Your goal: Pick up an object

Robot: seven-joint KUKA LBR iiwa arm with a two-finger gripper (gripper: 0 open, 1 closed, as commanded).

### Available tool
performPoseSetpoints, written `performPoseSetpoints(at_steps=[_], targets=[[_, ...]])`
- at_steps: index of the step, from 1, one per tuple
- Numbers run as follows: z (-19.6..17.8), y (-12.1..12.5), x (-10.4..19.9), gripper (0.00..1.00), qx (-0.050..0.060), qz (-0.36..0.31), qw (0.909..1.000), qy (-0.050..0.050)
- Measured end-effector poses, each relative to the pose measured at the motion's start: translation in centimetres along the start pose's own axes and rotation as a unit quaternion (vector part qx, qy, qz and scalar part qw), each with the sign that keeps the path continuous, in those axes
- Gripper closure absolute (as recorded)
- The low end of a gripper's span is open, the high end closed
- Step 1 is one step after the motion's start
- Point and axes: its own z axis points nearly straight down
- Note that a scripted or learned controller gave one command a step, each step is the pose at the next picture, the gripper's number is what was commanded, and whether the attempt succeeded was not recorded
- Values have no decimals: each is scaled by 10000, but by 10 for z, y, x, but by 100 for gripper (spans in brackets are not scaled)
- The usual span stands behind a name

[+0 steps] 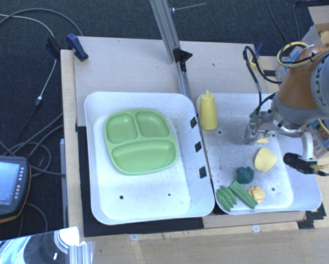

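My gripper (256,134) hangs low over the middle of the right bin (230,120), under the grey and orange arm that comes in from the right. Just in front of it lies a pale yellow rounded object (265,159), apart from the gripper. A small yellowish scrap (262,141) shows right at the gripper's tip. A yellow squeeze bottle (208,110) lies at the bin's far left. Near the front sit a dark green lump (244,175), a bunch of green pods (235,196) and a small yellow piece (256,193).
The left bin (98,147) holds a light green divided plate (140,141). A metal pole (169,32) slants up from the back, between the bins. The right bin's front left corner is crowded with the pods.
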Motion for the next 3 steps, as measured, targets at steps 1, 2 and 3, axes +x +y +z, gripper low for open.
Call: performPoseSetpoints(at_steps=[1, 2, 3], targets=[[-46, 8, -2, 100, -29, -5, 10000, -15], [-102, 19, 2, 100, -38, -10, 10000, -17], [-133, 20, 2, 100, -23, -8, 10000, -13]])
